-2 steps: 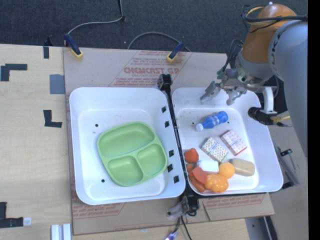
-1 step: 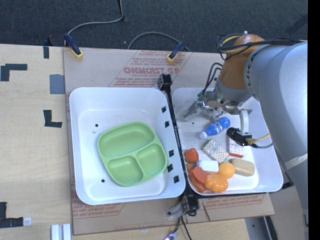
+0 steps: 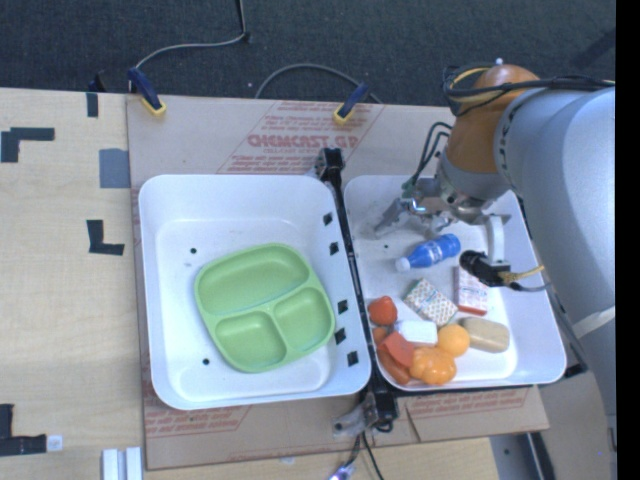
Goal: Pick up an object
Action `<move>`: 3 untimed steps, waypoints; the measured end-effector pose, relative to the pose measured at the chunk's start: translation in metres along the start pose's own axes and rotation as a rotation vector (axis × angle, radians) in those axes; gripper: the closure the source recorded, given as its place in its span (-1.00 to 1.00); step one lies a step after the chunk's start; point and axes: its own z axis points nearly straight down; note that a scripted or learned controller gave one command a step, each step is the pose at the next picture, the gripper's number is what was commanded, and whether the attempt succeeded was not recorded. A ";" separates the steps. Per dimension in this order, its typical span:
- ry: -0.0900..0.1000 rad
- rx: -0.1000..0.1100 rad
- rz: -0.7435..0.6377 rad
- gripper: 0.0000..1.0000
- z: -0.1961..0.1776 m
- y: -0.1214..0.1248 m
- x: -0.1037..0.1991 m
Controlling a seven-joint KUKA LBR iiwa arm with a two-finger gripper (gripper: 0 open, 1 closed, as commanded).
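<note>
My gripper (image 3: 400, 216) hangs over the back left part of the right bin (image 3: 530, 368), fingers apart with nothing between them. Just in front of it and to the right lies a blue bottle (image 3: 432, 252) with a white cap. Further forward are a patterned packet (image 3: 432, 301), a red-and-white box (image 3: 470, 291), a tan block (image 3: 487, 334), a white block (image 3: 416, 331), two orange fruits (image 3: 452, 340) and red pieces (image 3: 383, 311). The grey arm with its orange band (image 3: 490, 118) covers the bin's right side.
The left bin (image 3: 165, 268) holds a green divided plate (image 3: 265, 306). A black divider with clips (image 3: 340, 258) runs between the bins. Cables and clamps (image 3: 150, 93) lie at the bench's back edge.
</note>
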 end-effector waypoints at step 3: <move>-0.005 -0.003 0.001 1.00 -0.008 -0.061 -0.011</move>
